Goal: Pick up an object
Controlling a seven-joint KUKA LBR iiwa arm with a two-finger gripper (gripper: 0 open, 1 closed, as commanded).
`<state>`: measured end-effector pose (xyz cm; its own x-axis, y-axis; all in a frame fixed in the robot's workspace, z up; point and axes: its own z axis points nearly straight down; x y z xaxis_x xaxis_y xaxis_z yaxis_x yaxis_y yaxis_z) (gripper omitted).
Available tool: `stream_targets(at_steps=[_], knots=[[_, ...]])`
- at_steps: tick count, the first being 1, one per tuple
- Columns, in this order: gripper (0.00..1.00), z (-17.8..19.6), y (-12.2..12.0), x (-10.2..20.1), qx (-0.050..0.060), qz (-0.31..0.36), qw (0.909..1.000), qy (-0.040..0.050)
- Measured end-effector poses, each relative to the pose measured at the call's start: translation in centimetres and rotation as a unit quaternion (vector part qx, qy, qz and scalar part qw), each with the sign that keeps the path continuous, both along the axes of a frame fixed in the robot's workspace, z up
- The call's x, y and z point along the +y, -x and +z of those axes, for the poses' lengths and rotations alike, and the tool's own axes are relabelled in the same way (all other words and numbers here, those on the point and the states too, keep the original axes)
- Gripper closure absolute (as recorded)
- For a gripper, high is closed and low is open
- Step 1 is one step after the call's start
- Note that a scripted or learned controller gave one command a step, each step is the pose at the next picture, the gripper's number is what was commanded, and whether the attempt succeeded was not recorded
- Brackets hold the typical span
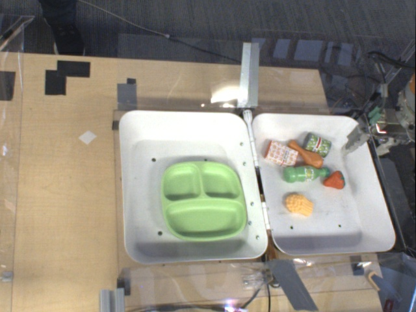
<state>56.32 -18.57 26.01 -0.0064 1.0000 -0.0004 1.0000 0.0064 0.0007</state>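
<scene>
Wooden table (58,194) carrying two shallow white bins side by side. Left bin (136,239): one glossy green plastic plate (204,200) with three compartments. Right bin (370,233): five small toy items clustered in its upper half, namely one red-and-white box (280,153), one green can (318,144), one brown drumstick (304,154), one green bottle (304,174) and one red strawberry (334,181), with one bumpy yellow corn piece (299,205) below them. Gripper (357,137) hangs at the right bin's upper right rim; whether its fingers are apart cannot be told.
</scene>
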Motion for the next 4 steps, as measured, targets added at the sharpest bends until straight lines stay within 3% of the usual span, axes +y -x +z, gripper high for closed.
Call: stream_targets(at_steps=[1,2,3,4], knots=[[0.00,-7.6,-9.5,5.3,0.000,0.006,1.0000,-0.0002],[0.00,-15.3,-7.5,2.8,-0.003,0.046,0.9989,0.0006],[0.00,-17.0,-5.9,1.1,-0.007,0.035,0.9994,0.0020],[1.00,-15.9,-6.2,1.4,-0.009,0.037,0.9993,0.0004]])
